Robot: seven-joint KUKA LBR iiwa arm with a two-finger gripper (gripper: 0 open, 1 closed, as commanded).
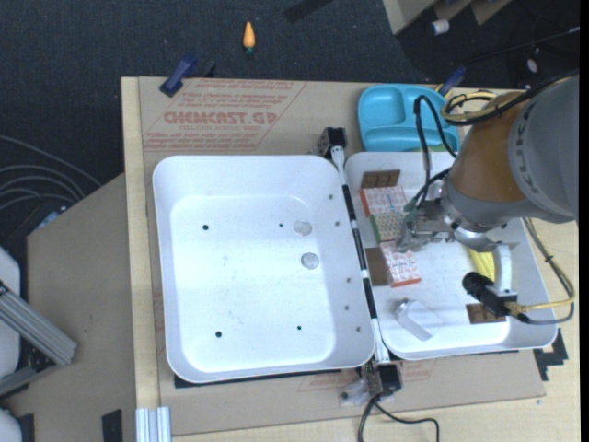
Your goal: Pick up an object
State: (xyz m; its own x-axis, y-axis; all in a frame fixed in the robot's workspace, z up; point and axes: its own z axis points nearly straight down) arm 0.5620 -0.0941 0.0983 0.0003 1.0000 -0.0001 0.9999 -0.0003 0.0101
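Pincer (411,231) low in right bin (442,339), over patterned packet (385,212); finger state unclear.

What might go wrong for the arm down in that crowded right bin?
1. The claw sits where two patterned boxes lie close together; it may nudge both and lift neither.
2. The yellow piece lies just beside the arm, so a swing might knock it.

Robotics lab: cardboard-topped bench (230,109), white bins (184,274), loose cables (37,182).
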